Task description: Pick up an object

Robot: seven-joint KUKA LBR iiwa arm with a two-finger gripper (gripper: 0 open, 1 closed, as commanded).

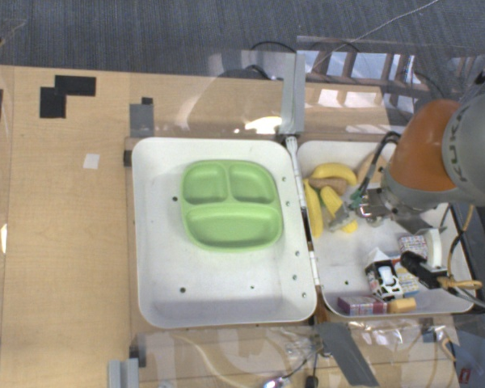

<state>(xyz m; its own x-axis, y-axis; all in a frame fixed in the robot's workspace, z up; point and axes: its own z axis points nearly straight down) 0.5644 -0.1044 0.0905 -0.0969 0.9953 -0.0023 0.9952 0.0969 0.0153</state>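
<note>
Banana bunch point(323, 188) in right bin point(343, 269), upper-left corner, beside divider wall. Gripper point(352, 208) low at bunch's right edge, bulk lies to view-left. Longest banana runs top-to-bottom in view. Gripper opening: cannot tell.

The arm point(469, 148) runs off the right edge, and its orange band and wrist cover the far right corner of the right bin point(339, 269). The gripper point(352, 210) sits over the bananas point(333, 172) and hides part of them; there seem to be 3, but the overlap muddles the count. Near the bin's front corner, a black-and-white thing point(382, 280), a flat box point(356, 305) and a printed packet point(412, 243) are too small to identify.
</note>
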